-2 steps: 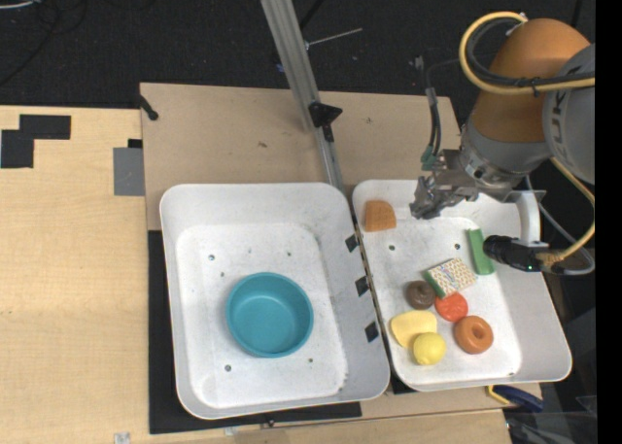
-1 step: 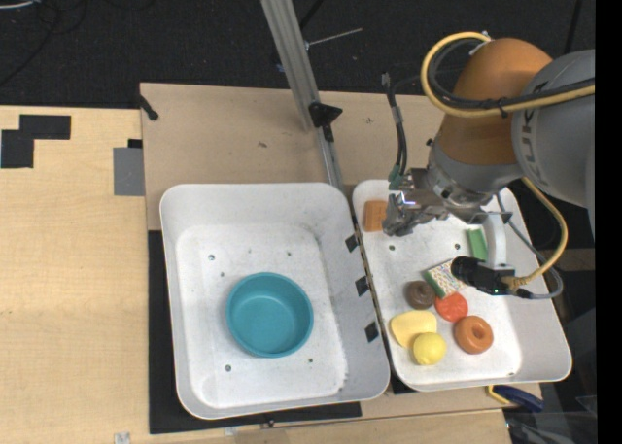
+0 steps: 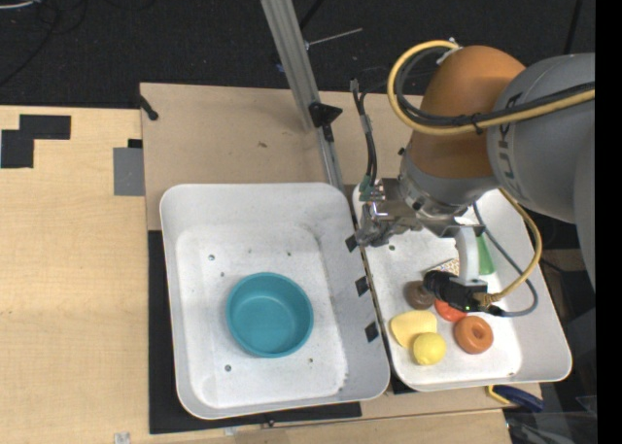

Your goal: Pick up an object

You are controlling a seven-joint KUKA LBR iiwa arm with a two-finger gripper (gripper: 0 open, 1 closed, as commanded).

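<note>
Arm (image 3: 505, 131) looms over the right bin (image 3: 539, 359), its gripper (image 3: 381, 223) low at the bin's near-left wall; whether it's clenched or released, I cannot tell. Left bin (image 3: 194, 238) carries a teal bowl (image 3: 270, 313). Candidates cluster at the right bin's front: yellow wedge (image 3: 412, 324), lemon (image 3: 429, 348), orange ring (image 3: 473, 335). Best bet: swing over the wedge, straddle its short side; its long axis runs left-right.
</note>
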